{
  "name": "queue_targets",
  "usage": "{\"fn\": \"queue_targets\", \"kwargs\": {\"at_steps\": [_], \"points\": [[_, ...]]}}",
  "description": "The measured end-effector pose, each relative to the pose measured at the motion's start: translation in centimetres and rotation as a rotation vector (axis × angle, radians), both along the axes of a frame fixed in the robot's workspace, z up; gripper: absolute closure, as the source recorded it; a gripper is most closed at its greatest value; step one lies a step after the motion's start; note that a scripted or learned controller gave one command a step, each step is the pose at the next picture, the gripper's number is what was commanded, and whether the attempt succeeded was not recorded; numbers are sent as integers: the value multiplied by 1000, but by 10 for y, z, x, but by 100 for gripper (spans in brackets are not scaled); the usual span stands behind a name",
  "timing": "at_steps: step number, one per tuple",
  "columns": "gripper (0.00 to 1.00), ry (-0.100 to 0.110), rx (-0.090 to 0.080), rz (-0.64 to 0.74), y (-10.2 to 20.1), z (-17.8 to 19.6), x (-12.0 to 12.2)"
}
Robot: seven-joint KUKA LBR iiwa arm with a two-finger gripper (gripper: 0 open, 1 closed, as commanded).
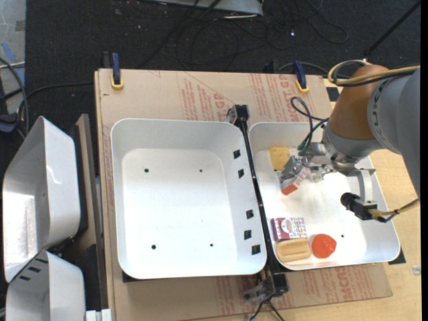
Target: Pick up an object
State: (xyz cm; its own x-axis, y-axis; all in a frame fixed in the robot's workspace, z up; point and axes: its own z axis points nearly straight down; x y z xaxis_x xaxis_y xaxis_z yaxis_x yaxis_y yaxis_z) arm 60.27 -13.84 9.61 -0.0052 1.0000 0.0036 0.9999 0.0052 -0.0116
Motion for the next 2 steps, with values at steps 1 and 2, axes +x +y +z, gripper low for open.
{"fn": "queue_targets", "kwargs": {"at_steps": [1,2], "points": [[0,-11,-3,1,42,-4,15],[0,-15,-6,-8,-1,-3,44]]}}
